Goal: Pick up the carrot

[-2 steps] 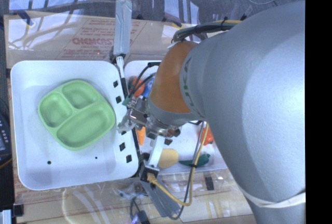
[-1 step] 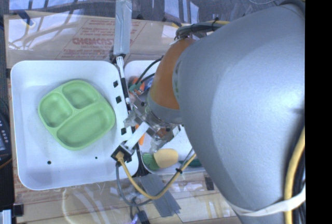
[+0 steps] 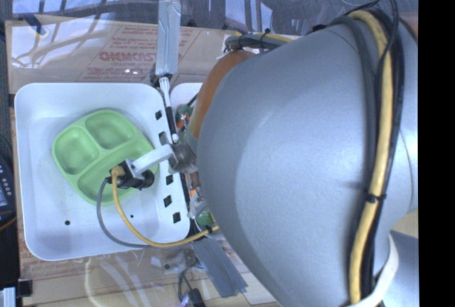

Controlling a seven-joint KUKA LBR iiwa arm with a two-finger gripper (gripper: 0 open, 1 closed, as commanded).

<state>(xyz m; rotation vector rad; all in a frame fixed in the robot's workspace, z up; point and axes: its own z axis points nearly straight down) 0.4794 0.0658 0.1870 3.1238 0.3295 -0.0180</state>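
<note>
The grey arm [image 3: 298,156] reaches in from the right and covers almost all of the right bin [image 3: 183,94]. My gripper [image 3: 181,156] sits low at the wall between the two bins, largely hidden beneath the wrist. A small orange sliver [image 3: 182,124] shows at the arm's edge just inside the right bin; I cannot tell whether it is the carrot. Nothing can be seen held.
A green divided plate [image 3: 99,149] lies in the left bin [image 3: 43,227], left of the gripper. A small green scrap [image 3: 204,218] peeks out below the wrist. Cardboard and tape [image 3: 168,35] lie behind the bins.
</note>
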